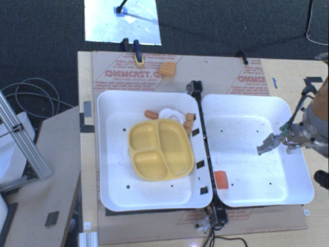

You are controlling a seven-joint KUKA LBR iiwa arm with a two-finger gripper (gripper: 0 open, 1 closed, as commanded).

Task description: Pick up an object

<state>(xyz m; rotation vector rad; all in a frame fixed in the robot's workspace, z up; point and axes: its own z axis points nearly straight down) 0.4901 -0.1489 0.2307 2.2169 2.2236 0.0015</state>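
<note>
Jaws (267, 147) are seen at the right of the frame over the right bin (247, 104); whether they are wide or narrow cannot be told. Nothing is held. An orange block (221, 179) lies at that bin's lower left, well apart; picking remains undone.
</note>
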